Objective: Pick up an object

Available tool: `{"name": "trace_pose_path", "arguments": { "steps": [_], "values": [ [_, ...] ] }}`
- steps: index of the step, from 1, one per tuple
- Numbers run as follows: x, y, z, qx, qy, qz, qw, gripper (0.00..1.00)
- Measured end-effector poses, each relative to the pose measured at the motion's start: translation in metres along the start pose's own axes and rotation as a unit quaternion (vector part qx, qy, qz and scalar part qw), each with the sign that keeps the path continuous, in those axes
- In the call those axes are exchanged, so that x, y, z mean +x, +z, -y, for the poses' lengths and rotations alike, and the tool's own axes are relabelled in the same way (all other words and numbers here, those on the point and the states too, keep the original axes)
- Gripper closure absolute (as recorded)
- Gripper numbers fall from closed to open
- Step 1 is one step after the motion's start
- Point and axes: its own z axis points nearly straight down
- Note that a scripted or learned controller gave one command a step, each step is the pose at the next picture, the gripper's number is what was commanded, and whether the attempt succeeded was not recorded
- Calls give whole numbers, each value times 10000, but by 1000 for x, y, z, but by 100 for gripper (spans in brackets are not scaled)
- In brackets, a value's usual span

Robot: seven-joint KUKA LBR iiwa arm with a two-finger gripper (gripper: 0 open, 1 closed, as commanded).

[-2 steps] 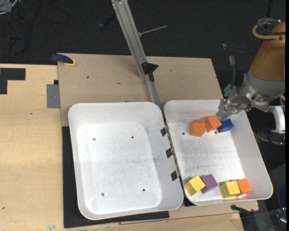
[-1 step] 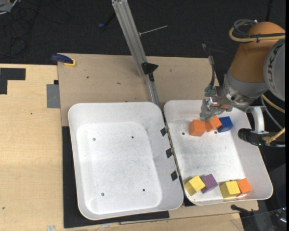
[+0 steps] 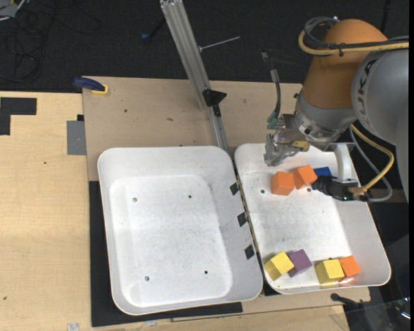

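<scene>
The grey-and-orange arm [image 3: 345, 67] reaches in from the right, and the gripper [image 3: 277, 157] hangs over the far end of the right bin [image 3: 310, 229], close to its back rim. From up here I cannot tell whether the gripper is open or closed, and nothing shows in its grasp. Just below it sits an orange block [image 3: 283, 183], with a second orange block [image 3: 306, 176] touching its right side and a blue block [image 3: 322, 173] tucked just beyond that one. Down at the near end of the same bin there's a row of four: a yellow block [image 3: 279, 264] against a purple block [image 3: 300, 260], then another yellow block [image 3: 329, 272] pressed up to a third orange block [image 3: 350, 266]. The left bin [image 3: 172, 229] lies right alongside, rims nearly touching. A silver metal rail [image 3: 190, 54] slants across the tabletop [image 3: 145, 116] toward the gap between the bins, and a blue-and-yellow clamp [image 3: 90, 85] sits at the tabletop's far left corner
</scene>
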Motion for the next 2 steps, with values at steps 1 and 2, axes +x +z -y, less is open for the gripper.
{"name": "trace_pose_path", "arguments": {
  "steps": [1, 2],
  "values": [
    [47, -8, -9, 0, 7, 1, 10000, 100],
    [106, -9, -23, 0, 2, -3, 10000, 100]
  ]
}}
